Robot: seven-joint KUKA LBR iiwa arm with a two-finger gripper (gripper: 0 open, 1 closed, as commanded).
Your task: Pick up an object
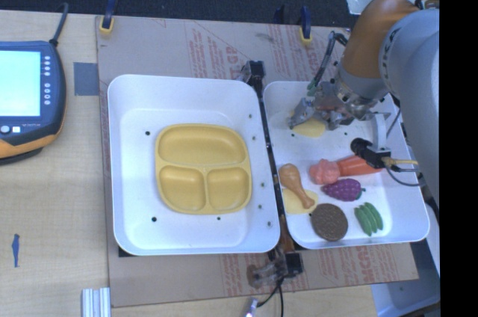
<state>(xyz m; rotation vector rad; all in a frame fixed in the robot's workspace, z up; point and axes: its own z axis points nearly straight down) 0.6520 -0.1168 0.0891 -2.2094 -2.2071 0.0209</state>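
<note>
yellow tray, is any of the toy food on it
No, the yellow tray in the left bin has bare compartments; the toy food lies in the right bin.

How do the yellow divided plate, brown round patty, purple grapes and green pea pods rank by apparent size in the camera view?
1. Yellow divided plate
2. Brown round patty
3. Purple grapes
4. Green pea pods; close to the grapes, so unsure.
</note>
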